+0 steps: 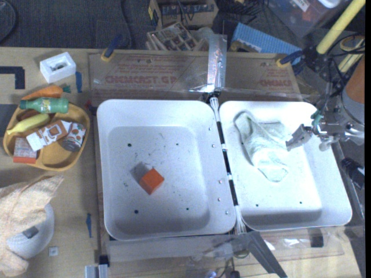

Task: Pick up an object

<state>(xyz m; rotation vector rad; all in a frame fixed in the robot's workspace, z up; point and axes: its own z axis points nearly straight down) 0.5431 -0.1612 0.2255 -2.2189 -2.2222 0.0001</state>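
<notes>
An orange cube [153, 180] lies in the left bin [116, 126], a little left of its middle. A crumpled white and pale green cloth [262, 145] lies in the right bin [301, 204], in its upper left part. My gripper [310, 141] hangs over the right bin's upper right area, just right of the cloth. It is open, with one finger [295, 138] pointing toward the cloth's edge and nothing between the two. The arm comes in from the right edge.
A yellow bowl [58, 158] with toy food and small packets stands left of the bins. A white box [58, 66] sits at the back left and a beige cloth [26, 198] at the front left. Clear plastic panels [174, 74] rise behind both bins.
</notes>
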